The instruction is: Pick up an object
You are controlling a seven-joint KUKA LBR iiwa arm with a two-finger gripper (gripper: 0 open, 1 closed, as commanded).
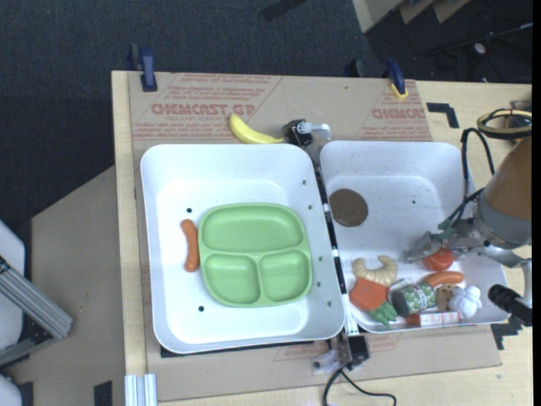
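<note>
Clutter fills the lower right of the frame: in the right bin [380, 155] lie a pale croissant-shaped piece [375, 268], an orange wedge [367, 294], a green leafy piece [385, 313], a dark can-like item [412, 298], a white knobbly piece [464, 300], and a red round item [439, 260] with an orange-red piece [445, 277] just below it. A brown disc [347, 207] sits apart, higher in that bin. The hand [428, 248] reaches in from the right edge and hangs low just beside the red round item; whether its tips are apart or together cannot be told from here, and nothing shows between them.

The left bin [161, 227] carries a green divided tray [254, 253] and an orange sausage-like piece [191, 244] to its left. A banana [252, 132] rests on the worktop [211, 100] above the bins.

The step in hand looks like the approach to a grasp, with nothing lifted. To do it well, I would choose one piece with free sides; the red round item is nearest, yet it touches or nearly touches its neighbour below, so the tips should straddle it across the open direction, upper left to lower right. Come down straight, close only once both tips are past its widest part, then lift slowly. The brown disc lies flat and looks hard to pinch.
</note>
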